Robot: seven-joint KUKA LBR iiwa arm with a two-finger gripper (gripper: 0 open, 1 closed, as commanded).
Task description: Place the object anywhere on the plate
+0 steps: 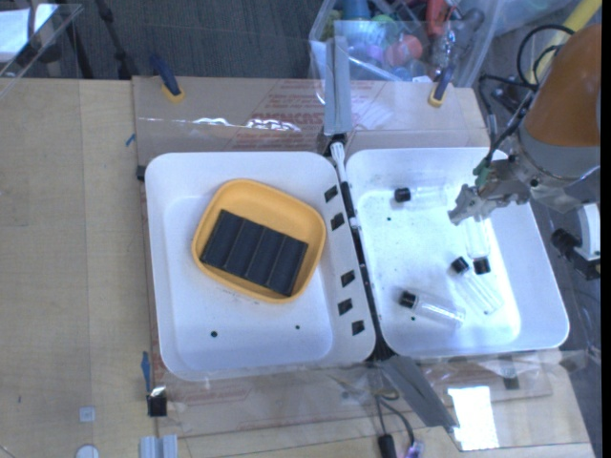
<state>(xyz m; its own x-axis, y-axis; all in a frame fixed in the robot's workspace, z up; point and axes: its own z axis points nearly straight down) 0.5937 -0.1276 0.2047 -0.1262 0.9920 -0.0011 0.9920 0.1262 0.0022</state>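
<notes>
A yellow plate (279, 202) sits in the left bin (181, 342) and carries a flat black ridged block (256, 249). Several clear vials with black caps lie in the right bin (544, 322): one at the back (418, 196), one at the front (431, 306), and two side by side (480, 281) toward the right. My gripper (472, 204) hangs over the right bin's back right part, just above the paired vials and right of the back vial. Nothing is visibly held in it.
A divider with black clips (346, 256) separates the two bins. A clear tub of colourful items (410, 17) stands behind the bins. Cables (511, 93) run at the back right beside the arm (573, 93).
</notes>
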